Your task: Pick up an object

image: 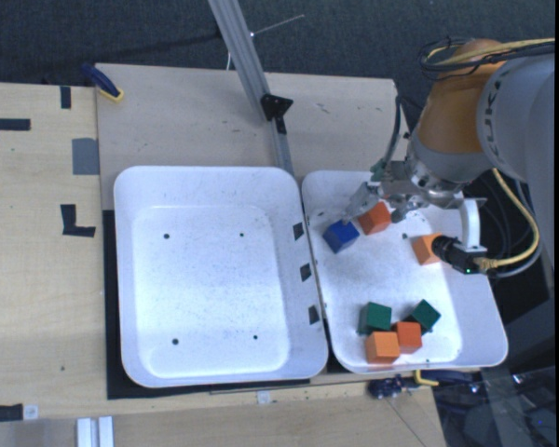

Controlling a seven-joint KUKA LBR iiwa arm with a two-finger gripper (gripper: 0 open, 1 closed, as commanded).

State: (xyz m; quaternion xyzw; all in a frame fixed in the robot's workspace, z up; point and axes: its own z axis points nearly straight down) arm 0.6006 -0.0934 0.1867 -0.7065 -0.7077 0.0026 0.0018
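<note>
My gripper [380,205] is low over the back part of the right bin [480,329], below the grey wrist with its orange band. An orange block [375,219] sits directly at the gripper's tip, partly covered by it. A blue block [340,236] lies just left of it, close to the bin's left wall. Another orange block [427,248] lies to the right, beside the gripper's cable.
Near the right bin's front lie two green blocks [375,317] [426,314] and two orange blocks [409,334] [384,345], clustered together. The left bin [130,194] adjoins on the left. A slanted metal pole [252,59] rises behind the bins.
</note>
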